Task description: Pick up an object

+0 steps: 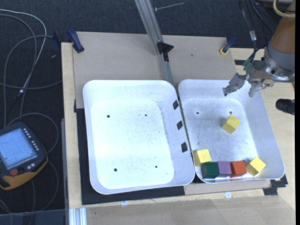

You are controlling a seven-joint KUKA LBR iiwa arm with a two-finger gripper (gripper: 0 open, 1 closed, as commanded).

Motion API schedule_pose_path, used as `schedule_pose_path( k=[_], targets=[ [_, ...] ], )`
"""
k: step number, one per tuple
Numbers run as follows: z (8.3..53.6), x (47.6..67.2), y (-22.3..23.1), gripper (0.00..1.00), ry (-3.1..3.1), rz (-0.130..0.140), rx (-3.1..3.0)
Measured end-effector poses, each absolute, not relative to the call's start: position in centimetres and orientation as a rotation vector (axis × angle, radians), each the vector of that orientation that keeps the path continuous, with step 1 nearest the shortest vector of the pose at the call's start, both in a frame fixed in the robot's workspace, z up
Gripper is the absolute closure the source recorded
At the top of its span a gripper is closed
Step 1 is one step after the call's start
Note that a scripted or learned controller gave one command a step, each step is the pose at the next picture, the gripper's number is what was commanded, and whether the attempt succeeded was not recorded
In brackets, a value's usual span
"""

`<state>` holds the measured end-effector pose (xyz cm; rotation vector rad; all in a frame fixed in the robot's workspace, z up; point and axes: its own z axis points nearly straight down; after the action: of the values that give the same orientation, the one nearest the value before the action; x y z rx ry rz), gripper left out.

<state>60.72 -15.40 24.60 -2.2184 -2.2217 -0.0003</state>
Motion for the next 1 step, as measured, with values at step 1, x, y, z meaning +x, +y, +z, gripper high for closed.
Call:
schedule_pose_path(
  k=[1],
  targets=[
    [18.85, 58.30, -18.77, 0.00, -2.213, 0.008, -2.221]
  ],
)
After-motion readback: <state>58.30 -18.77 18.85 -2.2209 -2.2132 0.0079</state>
